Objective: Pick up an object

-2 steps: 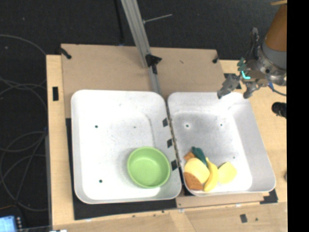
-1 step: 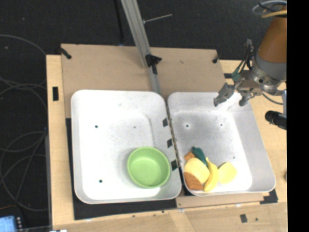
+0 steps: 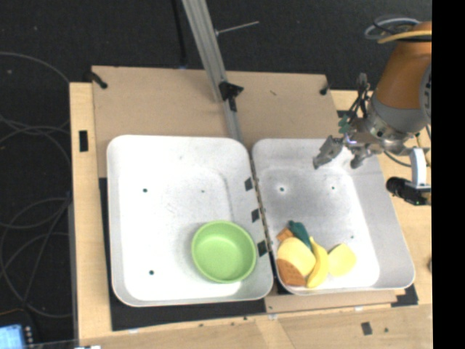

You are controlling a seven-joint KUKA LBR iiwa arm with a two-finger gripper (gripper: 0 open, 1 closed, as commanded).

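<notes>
- The likeliest things to pick sit packed in the near-left corner of the right bin (image 3: pixel 378 217): a round yellow-and-brown piece (image 3: pixel 293 260), a banana (image 3: pixel 319 262) curved against it, a smaller yellow lump (image 3: pixel 342 259) just beside that, and a green-and-orange bit (image 3: pixel 294 231) at the back of the heap
- They touch or overlap one another, so a descent there could land on two at once, or push the heap against the bin wall and close on nothing
- The banana's narrow curve and the rounded lump look apt to slip out of a two-finger pinch
- The green bowl (image 3: pixel 224 250) lies alone in the left bin (image 3: pixel 145 166); its wide mouth probably suits only a rim grasp, easy to miss
- The gripper (image 3: pixel 341 156) hangs over the far edge of the right bin, well apart from the heap, fingers spread and carrying nothing
- A straight drop from here would meet bare bin floor
</notes>
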